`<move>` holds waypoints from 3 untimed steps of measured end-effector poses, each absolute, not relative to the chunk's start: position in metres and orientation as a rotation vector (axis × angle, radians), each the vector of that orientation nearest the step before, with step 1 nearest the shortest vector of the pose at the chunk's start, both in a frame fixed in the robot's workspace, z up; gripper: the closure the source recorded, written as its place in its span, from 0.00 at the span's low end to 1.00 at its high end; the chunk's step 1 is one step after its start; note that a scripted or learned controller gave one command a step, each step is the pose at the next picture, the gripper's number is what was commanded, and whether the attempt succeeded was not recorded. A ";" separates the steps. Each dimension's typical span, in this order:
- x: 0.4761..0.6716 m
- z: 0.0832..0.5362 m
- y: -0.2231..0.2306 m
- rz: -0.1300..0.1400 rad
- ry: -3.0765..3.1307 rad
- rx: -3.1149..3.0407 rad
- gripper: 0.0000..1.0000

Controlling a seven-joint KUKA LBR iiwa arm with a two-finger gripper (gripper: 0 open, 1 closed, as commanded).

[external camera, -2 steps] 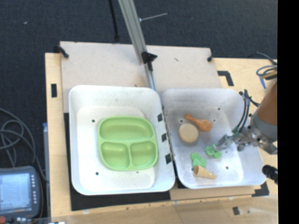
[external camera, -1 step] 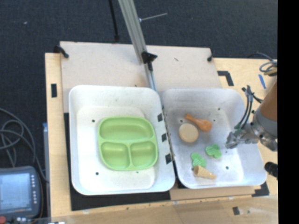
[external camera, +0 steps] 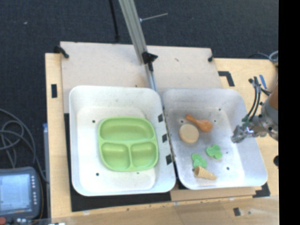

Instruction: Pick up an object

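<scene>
While pincer [external camera: 238, 134] hovers at right bin's [external camera: 234, 100] right wall, I cannot tell its state. Nearest targets: green pieces [external camera: 214, 151], cone [external camera: 204, 173], tan disc [external camera: 189, 134], mid-bin. Risk: descent clips wall, misses small flat pieces. Left bin [external camera: 82, 125] holds green tray [external camera: 127, 142]. Wooden tabletop [external camera: 54, 102], dark carpet.

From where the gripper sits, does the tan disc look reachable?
Probably yes. The gripper hangs at the right bin's right edge, and the bin floor between it and the disc is bare; the spoon lies just behind.
</scene>
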State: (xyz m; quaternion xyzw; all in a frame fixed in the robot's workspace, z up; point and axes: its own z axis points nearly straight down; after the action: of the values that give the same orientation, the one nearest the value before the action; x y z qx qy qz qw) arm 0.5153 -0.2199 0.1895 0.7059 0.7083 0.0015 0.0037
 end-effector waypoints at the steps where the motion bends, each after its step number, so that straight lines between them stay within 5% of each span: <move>1: 0.517 0.208 -0.221 0.004 2.222 2.214 1.00; 3: 0.518 0.217 -0.114 0.005 2.230 2.211 1.00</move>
State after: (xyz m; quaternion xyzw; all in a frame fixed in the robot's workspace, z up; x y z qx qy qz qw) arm 0.5178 -0.1143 0.2170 0.7041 0.7101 0.0015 0.0003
